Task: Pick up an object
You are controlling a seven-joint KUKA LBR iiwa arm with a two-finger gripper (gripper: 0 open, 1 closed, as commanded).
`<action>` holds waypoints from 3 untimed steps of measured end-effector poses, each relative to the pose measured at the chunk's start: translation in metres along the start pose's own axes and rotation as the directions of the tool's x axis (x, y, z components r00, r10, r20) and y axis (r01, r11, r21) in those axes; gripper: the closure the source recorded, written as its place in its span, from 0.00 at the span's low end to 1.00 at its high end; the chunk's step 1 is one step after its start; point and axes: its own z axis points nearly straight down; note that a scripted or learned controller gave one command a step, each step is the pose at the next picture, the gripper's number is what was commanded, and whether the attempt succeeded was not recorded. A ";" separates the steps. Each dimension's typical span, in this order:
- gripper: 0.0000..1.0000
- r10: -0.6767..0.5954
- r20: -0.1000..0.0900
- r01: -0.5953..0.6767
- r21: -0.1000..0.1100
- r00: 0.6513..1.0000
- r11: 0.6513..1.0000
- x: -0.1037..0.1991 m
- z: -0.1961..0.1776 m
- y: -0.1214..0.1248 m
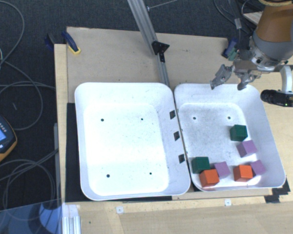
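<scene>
Tool (231, 82) spread open, grasping nothing, hovering over far rim of right bin (267, 126). All blocks in right bin, toward near end: two green blocks (239, 132) (200, 164), two orange blocks (209, 177) (242, 172), three purple blocks (246, 147) (221, 169) (257, 167). Seven total. Left bin (83, 130) beside it on worktop (112, 52).

Fixed overhead camera, slanted down; both bins (83, 130) framed (moderately distant)
</scene>
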 end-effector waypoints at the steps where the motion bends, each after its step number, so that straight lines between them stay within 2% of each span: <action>1: 0.00 0.003 0.005 -0.003 -0.013 1.000 1.000 -0.057 -0.214 -0.025; 2: 0.00 -0.004 -0.004 0.004 0.008 1.000 1.000 0.012 -0.117 -0.057; 3: 0.00 -0.006 -0.004 0.006 0.009 1.000 1.000 0.122 -0.004 -0.088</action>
